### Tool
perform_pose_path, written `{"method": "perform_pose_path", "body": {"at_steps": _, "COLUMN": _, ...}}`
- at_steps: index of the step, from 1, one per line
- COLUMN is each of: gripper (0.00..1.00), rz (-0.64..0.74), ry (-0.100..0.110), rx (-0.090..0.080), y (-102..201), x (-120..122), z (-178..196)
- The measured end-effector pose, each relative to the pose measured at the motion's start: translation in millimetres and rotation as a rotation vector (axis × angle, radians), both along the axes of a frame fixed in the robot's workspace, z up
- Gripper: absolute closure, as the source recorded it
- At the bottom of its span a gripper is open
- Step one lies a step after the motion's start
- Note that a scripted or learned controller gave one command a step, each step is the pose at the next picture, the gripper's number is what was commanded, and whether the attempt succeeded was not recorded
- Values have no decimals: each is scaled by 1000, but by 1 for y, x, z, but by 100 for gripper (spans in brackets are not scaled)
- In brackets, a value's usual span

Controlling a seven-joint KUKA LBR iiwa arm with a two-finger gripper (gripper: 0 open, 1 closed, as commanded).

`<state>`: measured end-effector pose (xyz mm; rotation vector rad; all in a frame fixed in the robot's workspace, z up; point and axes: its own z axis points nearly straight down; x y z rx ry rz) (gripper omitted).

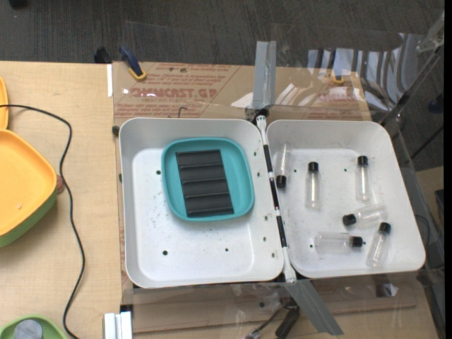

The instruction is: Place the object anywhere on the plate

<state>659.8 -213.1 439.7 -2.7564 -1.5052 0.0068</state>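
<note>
Camera view: I look down on the worktop [56, 90] and the two white bins that sit side by side on it.
My tool: I cannot tell if it is apart, together, or clamped on something.
Left bin [134, 210]: it holds a blue-green plate [169, 182], close to the bin's far edge and a bit toward its right wall.
On the plate: a black ridged block [203, 182] lies flat in the middle, inside the rim all the way round.
Block's long way: it runs from the bin's far edge toward its near edge, a little tilted.
Task's thing: I think the block is the object. If so, it already rests on the plate and the job looks done.
Right bin [402, 189]: it holds six clear tubes with black caps.
Tubes: one leans by the bin's left wall [281, 164]. Two lie in the middle, pointing far to near [311, 183] [362, 177]. Three lie by the near right corner [361, 216] [337, 242] [379, 242].
The way that matters: my arm comes in from the right side, so the tubes are closer to me. The plate lies past them, over the wall where the two bins meet.
If a tube is meant: I would carry it left over that wall and put it on the plate's bare rim beside the block.
Left edge of the worktop: a yellow dish [21, 182] and a black cable [67, 189], well apart from both bins.
</note>
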Motion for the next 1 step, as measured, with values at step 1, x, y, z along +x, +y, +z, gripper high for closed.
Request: {"method": "perform_pose_path", "body": {"at_steps": 1, "gripper": 0, "rz": -155, "ry": -1, "rx": 1, "y": -2, "x": -1, "z": 0}}
